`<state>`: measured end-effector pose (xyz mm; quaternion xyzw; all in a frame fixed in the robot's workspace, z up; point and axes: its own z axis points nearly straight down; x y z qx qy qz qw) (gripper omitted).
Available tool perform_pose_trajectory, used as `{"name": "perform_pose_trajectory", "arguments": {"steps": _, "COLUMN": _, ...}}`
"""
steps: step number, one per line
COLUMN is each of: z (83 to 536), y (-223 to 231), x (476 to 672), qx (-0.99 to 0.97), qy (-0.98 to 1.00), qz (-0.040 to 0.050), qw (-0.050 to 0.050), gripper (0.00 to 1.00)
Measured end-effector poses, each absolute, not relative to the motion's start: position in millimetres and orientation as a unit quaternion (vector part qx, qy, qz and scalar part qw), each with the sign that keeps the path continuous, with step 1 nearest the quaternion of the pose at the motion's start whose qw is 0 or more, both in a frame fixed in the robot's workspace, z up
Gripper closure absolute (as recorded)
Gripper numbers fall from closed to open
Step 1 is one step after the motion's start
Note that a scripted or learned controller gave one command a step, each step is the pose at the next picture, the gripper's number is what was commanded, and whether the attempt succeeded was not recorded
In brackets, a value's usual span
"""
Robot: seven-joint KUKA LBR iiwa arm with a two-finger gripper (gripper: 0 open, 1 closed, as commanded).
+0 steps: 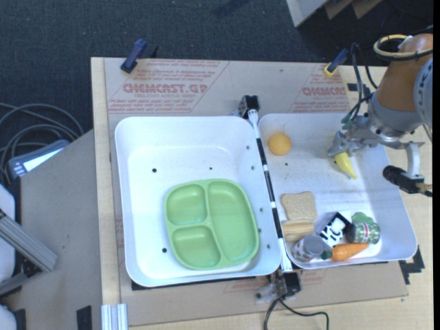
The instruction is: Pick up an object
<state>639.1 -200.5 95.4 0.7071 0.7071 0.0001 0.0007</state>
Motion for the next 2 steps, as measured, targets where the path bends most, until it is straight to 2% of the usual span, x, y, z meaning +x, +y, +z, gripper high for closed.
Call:
{"name": "perform_pose_trajectory", "arguments": {"steps": 1, "z": 85.0, "y": -134.8, "x": 631.8, "qx": 0.707, "qy": 0.707, "qz": 0.0002, "qw": -0.001, "gripper": 1.00}}
{"name": "perform_pose_trajectory", "arguments": {"steps": 2, "z": 185.4, "y": -85.3, "x": 573.5, "qx": 0.707, "qy": 0.707, "qz": 0.0004, "qw": 0.000, "gripper": 1.00}}
